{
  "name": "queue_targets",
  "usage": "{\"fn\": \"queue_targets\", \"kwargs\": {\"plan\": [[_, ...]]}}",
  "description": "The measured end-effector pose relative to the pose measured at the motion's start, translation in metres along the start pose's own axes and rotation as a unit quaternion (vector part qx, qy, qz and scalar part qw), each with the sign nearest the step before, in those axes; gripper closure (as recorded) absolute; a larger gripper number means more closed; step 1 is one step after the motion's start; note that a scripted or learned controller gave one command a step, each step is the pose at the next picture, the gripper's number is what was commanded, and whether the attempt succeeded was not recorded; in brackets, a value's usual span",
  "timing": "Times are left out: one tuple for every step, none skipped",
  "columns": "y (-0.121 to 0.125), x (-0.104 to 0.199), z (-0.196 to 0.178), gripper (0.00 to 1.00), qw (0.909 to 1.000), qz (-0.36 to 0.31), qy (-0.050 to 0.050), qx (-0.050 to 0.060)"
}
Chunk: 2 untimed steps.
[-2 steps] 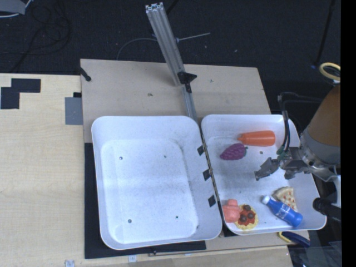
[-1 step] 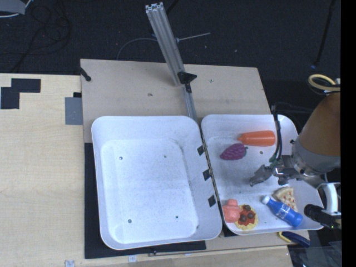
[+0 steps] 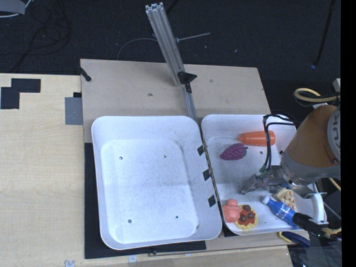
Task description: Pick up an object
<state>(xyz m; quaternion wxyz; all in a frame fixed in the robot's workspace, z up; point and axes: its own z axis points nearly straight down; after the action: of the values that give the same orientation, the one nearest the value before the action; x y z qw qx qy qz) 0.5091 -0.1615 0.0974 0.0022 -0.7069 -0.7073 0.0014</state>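
Where the two white bins sit side by side in the lower half of the frame, the right bin (image 3: pixel 222 128) carries all the loose things, and the left bin (image 3: pixel 144 182) lies beside it, joined along a seam with small black clips. An orange carrot (image 3: pixel 253 138) lies near the upper middle of the right bin, its long axis running left to right across the frame, the narrower end toward the left. Just below and left of it sits a purple bunch of grapes (image 3: pixel 233 152), knobbly, slightly tilted, its pointed end toward the lower left. At the bin's lower edge are a red and pink lump (image 3: pixel 231 209) and, touching it on the right, a round yellow piece with dark red spots (image 3: pixel 247 217). To the right of these lie a blue bottle (image 3: pixel 281 209), long axis slanting from upper left to lower right, and a pale waffle-like piece (image 3: pixel 287 196) just above it. The arm (image 3: pixel 314 143) comes in from the right edge, its orange band over the bin's right side, the wrist bent down and leftward. The gripper (image 3: pixel 251 184) hangs low in the middle of the right bin, below the grapes; whether it is apart or together cannot be told, and nothing is seen in it
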Motion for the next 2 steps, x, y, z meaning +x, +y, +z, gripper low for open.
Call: {"fn": "queue_targets", "kwargs": {"plan": [[0.001, -0.001, -0.012, 1.0, 1.0, 0.001, 0.0, -0.002], [0.005, -0.01, -0.059, 1.0, 1.0, 0.001, -0.001, -0.004]]}}
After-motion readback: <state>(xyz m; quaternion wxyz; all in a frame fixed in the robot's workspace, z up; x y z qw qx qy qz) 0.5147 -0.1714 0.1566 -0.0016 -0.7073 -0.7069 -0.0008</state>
